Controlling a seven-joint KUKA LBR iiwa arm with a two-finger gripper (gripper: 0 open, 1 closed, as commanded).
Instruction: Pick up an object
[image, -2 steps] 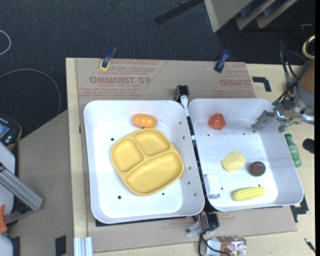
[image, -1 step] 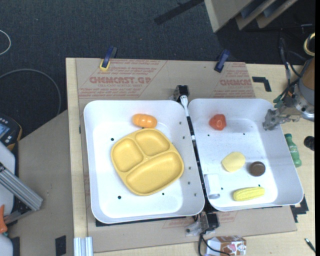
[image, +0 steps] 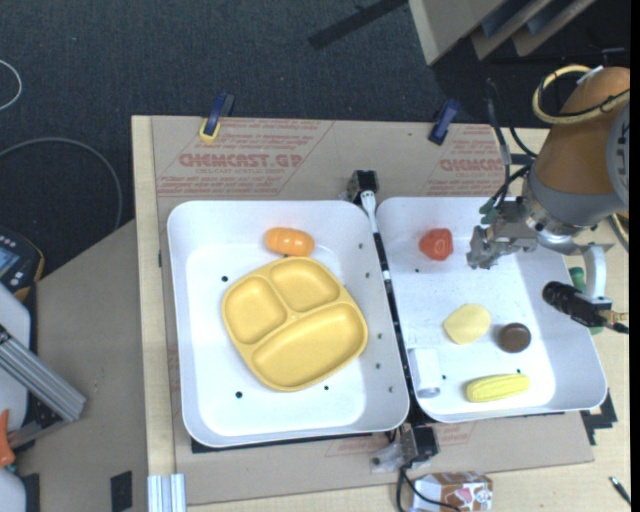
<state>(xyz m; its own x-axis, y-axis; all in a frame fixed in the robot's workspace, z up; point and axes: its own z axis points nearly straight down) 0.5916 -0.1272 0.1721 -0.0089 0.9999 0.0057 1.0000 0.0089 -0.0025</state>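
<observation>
We look down on two shallow white bins set side by side on a bench. The right bin (image: 560, 395) holds the loose items. A red tomato-like piece (image: 436, 244) sits near the far left of that bin. Nearer us lie a pale yellow rounded piece (image: 467, 323) and, just to its right, a small dark brown round piece (image: 514, 338). A yellow ear of corn (image: 497, 387) lies on its side by the near edge, with a small white block (image: 426, 367) to its left.

The gripper (image: 487, 250) hangs over the far part of the right bin, just right of the red piece and apart from it. Nothing shows between its fingers, and we cannot tell how far apart they stand. The grey and orange arm (image: 580, 140) enters from the right.

The left bin (image: 190, 300) holds a yellow divided plate (image: 293, 322), with a small orange piece (image: 289, 241) just beyond its far rim.
</observation>
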